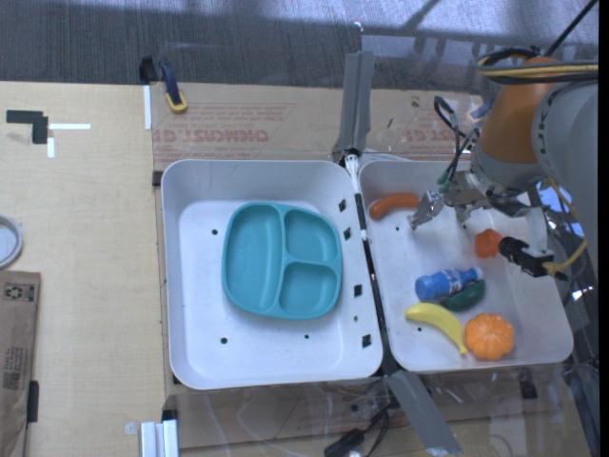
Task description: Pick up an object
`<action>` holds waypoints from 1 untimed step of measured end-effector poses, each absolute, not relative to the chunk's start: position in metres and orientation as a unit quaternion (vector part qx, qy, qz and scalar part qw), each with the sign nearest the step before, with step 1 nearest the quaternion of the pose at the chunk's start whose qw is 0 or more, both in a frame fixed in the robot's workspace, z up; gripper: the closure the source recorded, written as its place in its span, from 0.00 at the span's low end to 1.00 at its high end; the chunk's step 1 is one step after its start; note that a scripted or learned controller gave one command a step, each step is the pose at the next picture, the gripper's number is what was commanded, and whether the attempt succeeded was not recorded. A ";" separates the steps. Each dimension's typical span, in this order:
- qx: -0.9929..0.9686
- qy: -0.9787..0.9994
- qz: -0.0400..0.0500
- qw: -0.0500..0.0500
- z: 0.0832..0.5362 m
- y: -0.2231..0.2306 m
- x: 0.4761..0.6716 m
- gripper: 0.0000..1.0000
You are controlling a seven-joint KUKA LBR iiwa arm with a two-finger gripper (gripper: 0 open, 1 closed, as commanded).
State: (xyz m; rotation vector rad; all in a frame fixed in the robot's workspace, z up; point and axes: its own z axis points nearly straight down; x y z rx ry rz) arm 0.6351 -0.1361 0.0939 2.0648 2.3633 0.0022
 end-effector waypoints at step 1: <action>0.587 0.810 0.002 -0.001 0.093 -0.169 0.571 0.00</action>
